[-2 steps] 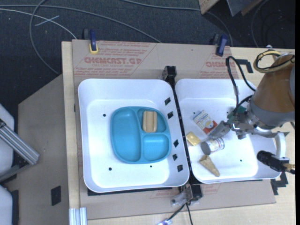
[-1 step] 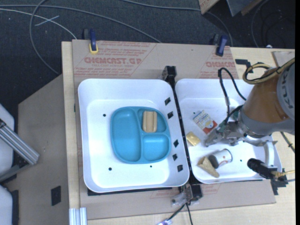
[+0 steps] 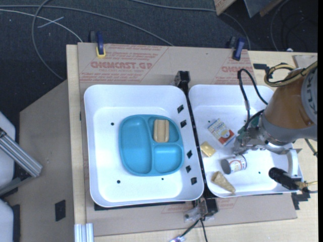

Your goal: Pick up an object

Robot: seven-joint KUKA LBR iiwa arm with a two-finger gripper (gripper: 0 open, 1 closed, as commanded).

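The right bin (image 3: 262,183) holds several small objects. A white carton with blue and red print (image 3: 220,130) lies near its middle. A yellow block (image 3: 207,148) sits left of it, towards the divider. A small silver can with a red label (image 3: 234,165) lies on its side, and a tan wedge (image 3: 222,182) rests near the front wall. My gripper (image 3: 242,141) hangs over the right bin, just above and right of the can and right of the carton. Nothing visible is lifted off the bin floor.
The left bin (image 3: 98,135) carries a blue divided plate (image 3: 136,145) with a tan bread-like piece (image 3: 161,130) in its upper right compartment. Black clips line the divider (image 3: 189,135) between the bins. Cables loop over the right bin's back right corner (image 3: 252,92).
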